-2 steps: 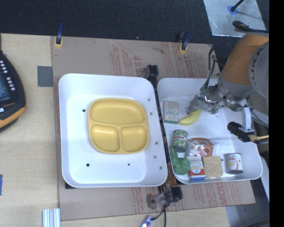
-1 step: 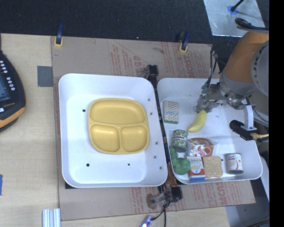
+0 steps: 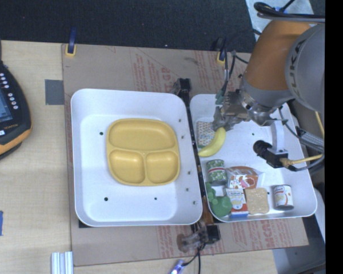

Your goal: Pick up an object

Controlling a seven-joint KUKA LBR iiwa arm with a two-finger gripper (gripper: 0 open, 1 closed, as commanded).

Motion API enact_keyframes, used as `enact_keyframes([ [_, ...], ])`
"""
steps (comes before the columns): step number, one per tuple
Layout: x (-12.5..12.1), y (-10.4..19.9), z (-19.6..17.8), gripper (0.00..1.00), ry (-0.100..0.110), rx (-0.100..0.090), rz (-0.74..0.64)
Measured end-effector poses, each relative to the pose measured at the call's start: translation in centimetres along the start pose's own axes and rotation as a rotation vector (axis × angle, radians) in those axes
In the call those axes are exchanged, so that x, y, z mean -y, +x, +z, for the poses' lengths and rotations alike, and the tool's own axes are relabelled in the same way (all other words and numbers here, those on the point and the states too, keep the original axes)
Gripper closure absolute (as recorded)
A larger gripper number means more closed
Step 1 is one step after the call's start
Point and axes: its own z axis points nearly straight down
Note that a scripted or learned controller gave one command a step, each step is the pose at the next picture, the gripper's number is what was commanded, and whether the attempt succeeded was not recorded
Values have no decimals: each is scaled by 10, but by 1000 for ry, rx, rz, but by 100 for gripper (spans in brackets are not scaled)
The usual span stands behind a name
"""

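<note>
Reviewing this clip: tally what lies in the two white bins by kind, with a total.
Yellow divided plate: 1, in the left bin
Banana: 1, right bin, just below the pincer
Cans: 2, green one and white one
Cracker: 1
Green toy: 1
Printed packets: about 3, overlapping, count uncertain
Total: about 9

A yellow banana lies curved at the right bin's left side, its upper end right under the gripper.
</note>
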Motion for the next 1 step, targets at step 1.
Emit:
enact_keyframes([
  [1, 38, 60, -40, 100, 4, 1, 1],
])
